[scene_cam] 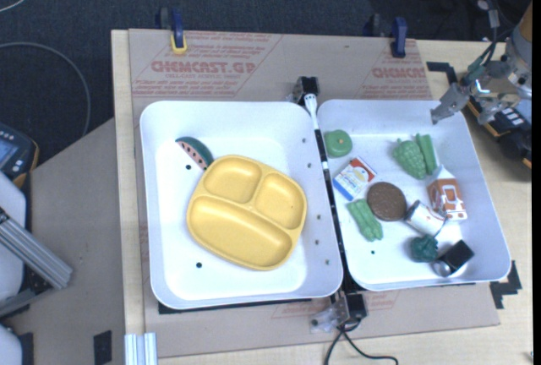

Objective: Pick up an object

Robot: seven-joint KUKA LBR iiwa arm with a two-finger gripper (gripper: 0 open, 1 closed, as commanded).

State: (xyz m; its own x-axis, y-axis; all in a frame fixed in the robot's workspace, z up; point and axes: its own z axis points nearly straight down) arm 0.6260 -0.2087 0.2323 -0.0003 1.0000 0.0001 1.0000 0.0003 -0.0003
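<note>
The right bin (483, 186) holds several small objects: a green round lid (338, 143), a white packet with red and blue print (353, 178), a brown disc (388, 200), a green pod (365, 220), a green leafy piece (415, 156), an orange and white box (446, 197), a teal lump (424, 249) and a black piece (456, 258). My gripper (446, 106) hangs at the far right corner of this bin, above its rim and apart from every object. Nothing shows between its fingers.
In the left bin (161, 186) lie a yellow divided plate (246, 209) and a watermelon slice toy (195, 152). Two blue clamps (176, 27) (399, 35) pin the cardboard at the back edge. The arm's wrist and cables (507, 80) crowd the right side.
</note>
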